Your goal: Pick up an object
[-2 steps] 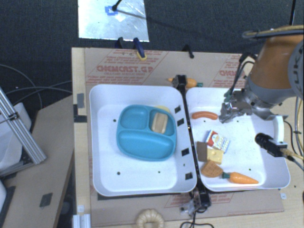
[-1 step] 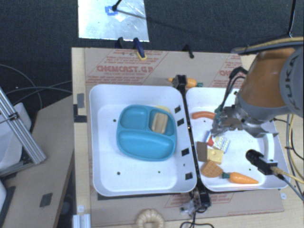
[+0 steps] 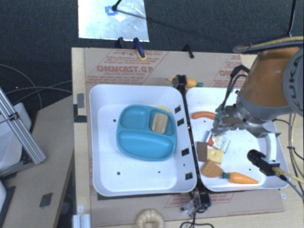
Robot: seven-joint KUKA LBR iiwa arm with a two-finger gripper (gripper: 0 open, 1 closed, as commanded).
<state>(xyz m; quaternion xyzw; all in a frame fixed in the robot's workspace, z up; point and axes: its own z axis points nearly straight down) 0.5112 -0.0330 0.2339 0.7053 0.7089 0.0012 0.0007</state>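
My gripper point(image 3: 219, 127) hangs over the left half of the right bin point(image 3: 209, 96), just above a small white and blue patterned piece point(image 3: 221, 143). Close below lie a yellow cheese slice point(image 3: 215, 155), a brown square point(image 3: 202, 151) and a round tan waffle point(image 3: 212, 169). An orange-red sausage point(image 3: 203, 114) lies to the gripper's left near the bin's back. A carrot point(image 3: 242, 178) rests by the front rim. Nothing shows as held.
The left bin point(image 3: 102, 127) holds a blue divided plate point(image 3: 142, 139) with a tan bread slice point(image 3: 159, 122) in its upper right compartment. A small orange item point(image 3: 190, 83) lies behind the bins, and a pale ring point(image 3: 152, 218) lies in front of them on the bench.
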